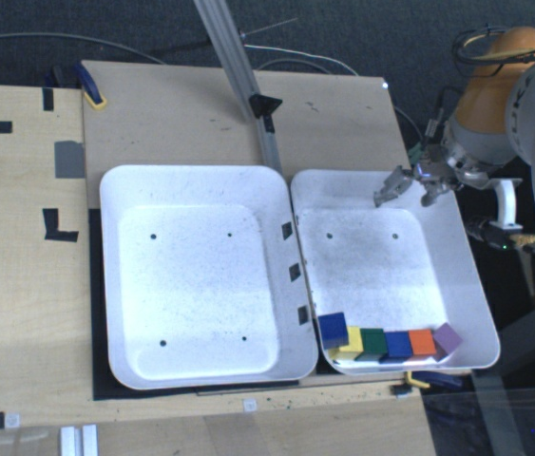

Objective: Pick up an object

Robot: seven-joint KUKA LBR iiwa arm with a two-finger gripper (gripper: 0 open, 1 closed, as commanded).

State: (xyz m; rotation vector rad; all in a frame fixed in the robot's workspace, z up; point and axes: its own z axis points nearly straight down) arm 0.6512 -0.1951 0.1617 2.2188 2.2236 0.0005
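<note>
My gripper [408,190]: hanging over the far right corner of the right bin [457,245], up by its back rim.
My fingers [388,189]: spread apart, nothing between them, one prong out to the view's left and one nearer the wrist.
My arm [500,93]: coming in from the view's right, orange band showing above the wrist.
Blocks: all bunched in a row along the near edge of the right bin, well apart from me.
Row order, left to right: blue block [333,328], yellow block [348,347] low beside it, green block [372,341], second blue block [398,344], orange block [422,342], purple block [447,337] at the near right corner.
Contact: neighbours in the row look to be touching.
Left bin [115,255]: sits flush beside the right one, sharing the middle edge.
</note>
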